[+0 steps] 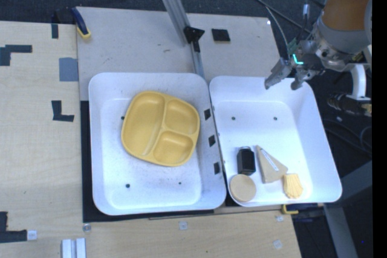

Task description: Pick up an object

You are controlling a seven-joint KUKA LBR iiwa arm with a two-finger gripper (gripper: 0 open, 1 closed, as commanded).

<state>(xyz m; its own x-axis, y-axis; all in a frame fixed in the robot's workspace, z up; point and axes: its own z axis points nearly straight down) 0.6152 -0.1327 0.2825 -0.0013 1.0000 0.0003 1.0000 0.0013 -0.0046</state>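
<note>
Open tool (283, 81) hovers over right bin's (320, 130) bare far edge

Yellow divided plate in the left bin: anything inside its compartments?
The yellow divided plastic plate shows three bare compartments, nothing in them. It lies flat on the left white bin; whatever may be under the plate is covered.
</note>
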